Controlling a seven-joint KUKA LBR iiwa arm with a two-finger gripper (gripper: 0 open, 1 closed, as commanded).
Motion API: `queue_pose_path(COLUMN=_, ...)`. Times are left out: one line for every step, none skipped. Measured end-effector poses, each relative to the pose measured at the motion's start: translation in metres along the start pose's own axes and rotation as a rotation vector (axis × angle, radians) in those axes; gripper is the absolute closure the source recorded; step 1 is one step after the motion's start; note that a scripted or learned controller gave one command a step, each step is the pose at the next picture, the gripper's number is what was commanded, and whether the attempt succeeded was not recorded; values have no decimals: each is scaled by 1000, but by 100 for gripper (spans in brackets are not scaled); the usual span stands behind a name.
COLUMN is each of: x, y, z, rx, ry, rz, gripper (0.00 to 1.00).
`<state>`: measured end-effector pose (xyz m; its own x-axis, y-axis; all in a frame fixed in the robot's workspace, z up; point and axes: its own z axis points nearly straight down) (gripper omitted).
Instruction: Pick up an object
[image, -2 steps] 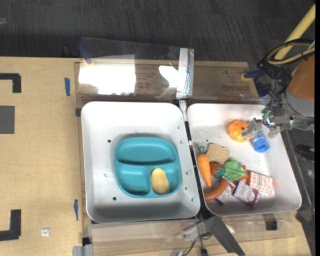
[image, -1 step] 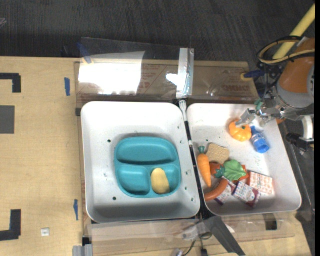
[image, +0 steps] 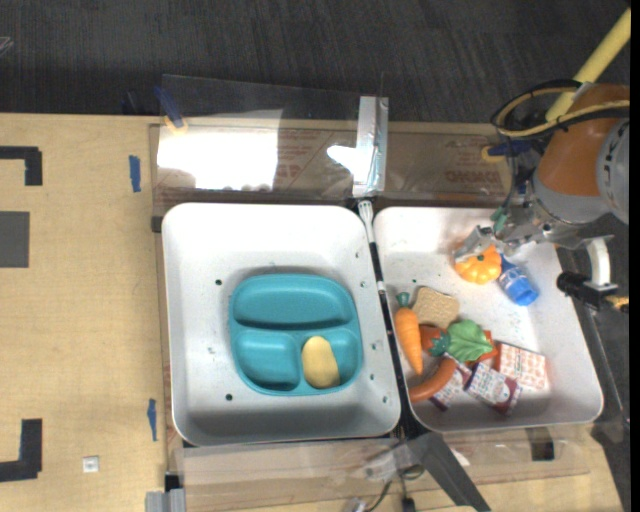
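Printed cartons (image: 505, 375) show no readable text; hand (image: 497, 236) above orange toy (image: 478, 266).

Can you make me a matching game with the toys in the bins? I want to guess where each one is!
Things:
1. yellow potato
2. carrot
3. blue bottle
4. teal tray

Places:
A. right bin, near the arm
B. on the teal tray
C. right bin, by the middle divider
D. middle of the left bin

Pairs: 1-B, 2-C, 3-A, 4-D
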<state>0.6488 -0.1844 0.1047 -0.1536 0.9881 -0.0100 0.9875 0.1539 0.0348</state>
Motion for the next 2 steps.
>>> queue_pose_path(x=1, y=-9, z=6, rx=27, ry=6, rz=3, gripper=100)
queue_pose_path(x=80, y=25, z=-106, rx=20, ry=9, rz=-64, gripper=100)
